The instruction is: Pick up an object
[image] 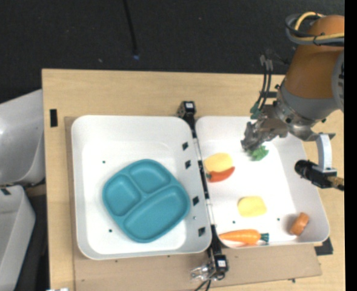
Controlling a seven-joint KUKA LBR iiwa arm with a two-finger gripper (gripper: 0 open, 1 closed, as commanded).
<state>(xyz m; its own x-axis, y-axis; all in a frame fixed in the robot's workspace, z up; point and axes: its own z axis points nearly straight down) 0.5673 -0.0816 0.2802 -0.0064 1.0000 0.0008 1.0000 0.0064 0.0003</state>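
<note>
My gripper point(254, 143) hangs low over the upper part of the right bin point(293, 168), reaching in from the right. A small green object point(260, 153) lies right at its tip, partly hidden by it. I cannot see whether the gripper has hold of it. Elsewhere in the same bin are a yellow and red piece point(219, 165) near the left wall, a yellow lump point(251, 206) in the middle, a carrot point(242, 237) along the front wall and a small orange piece point(298, 224) at the front right corner.
The left bin point(81, 162) holds a blue divided plate point(145, 199). A black fitting point(314, 173) sticks out on the right bin's right rim. The grey and orange arm point(311, 71) rises over the bench's back right.
</note>
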